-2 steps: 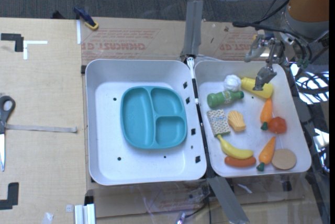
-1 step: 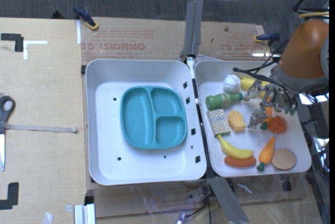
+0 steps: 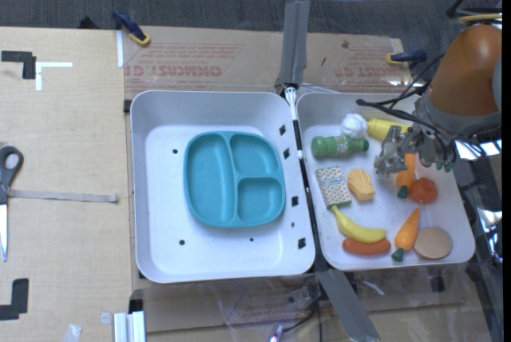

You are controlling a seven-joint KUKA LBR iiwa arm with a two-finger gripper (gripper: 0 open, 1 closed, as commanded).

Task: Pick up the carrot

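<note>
Two-finger metal gripper (image 3: 390,158) positioned low over the right shallow white plastic bin (image 3: 463,208), at its upper middle, on the grey arm with orange band (image 3: 469,73) reaching in from the right. Cannot tell the grip state: blurred at the tip, nothing seen clamped there. Not touching the orange plastic carrot with green top (image 3: 406,231), lying tilted in the lower part of the same bin, well below the gripper, green end toward the bin's lower edge.

Just right of the gripper: small orange piece (image 3: 409,162), partly hidden by the wrist. Below that: round red-orange tomato-like toy (image 3: 422,190), with a small green-and-orange bit (image 3: 403,192) beside it. Left of the gripper: green plastic bottle lying on its side (image 3: 338,145), white crumpled ball (image 3: 353,125) above it, yellow cylindrical item (image 3: 383,129) beside the ball. Lower left of the gripper: yellow corn-like chunk (image 3: 362,184) and tan patterned rectangular block (image 3: 333,185), side by side. Lower still: yellow plastic banana (image 3: 357,227), with red-orange sausage-shaped toy (image 3: 366,247) touching beneath. Right of the carrot, just beside it: flat tan round disc (image 3: 433,243).

Left shallow white plastic bin (image 3: 152,196) holding a teal three-compartment plastic plate (image 3: 235,179) at centre. Both bins set on brown printed cardboard (image 3: 200,61). Scissors with grey handles (image 3: 6,188) on the pale wooden bench (image 3: 60,252), far left.
</note>
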